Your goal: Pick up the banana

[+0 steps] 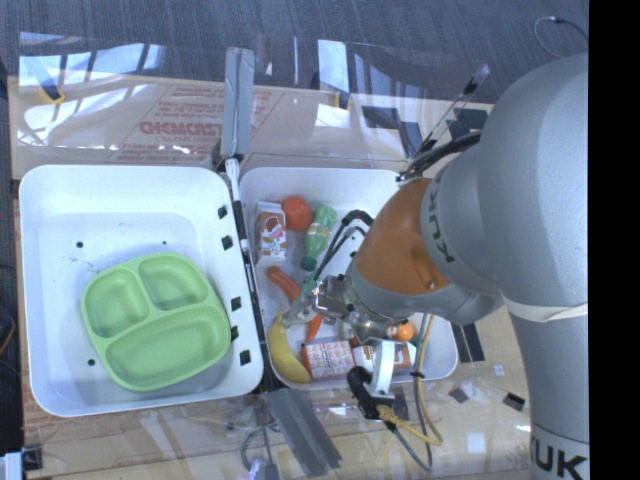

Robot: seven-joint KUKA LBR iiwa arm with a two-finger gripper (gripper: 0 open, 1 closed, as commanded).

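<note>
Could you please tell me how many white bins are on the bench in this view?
2. The left bin holds a green divided plate. The right bin holds the banana and other food items, with the arm reaching over it.

I get even, bright overhead light; glare streaks the clear panels (330,78) behind the left bin (60,208), whose floor shows soft shadows. Focus is slightly soft.
</note>
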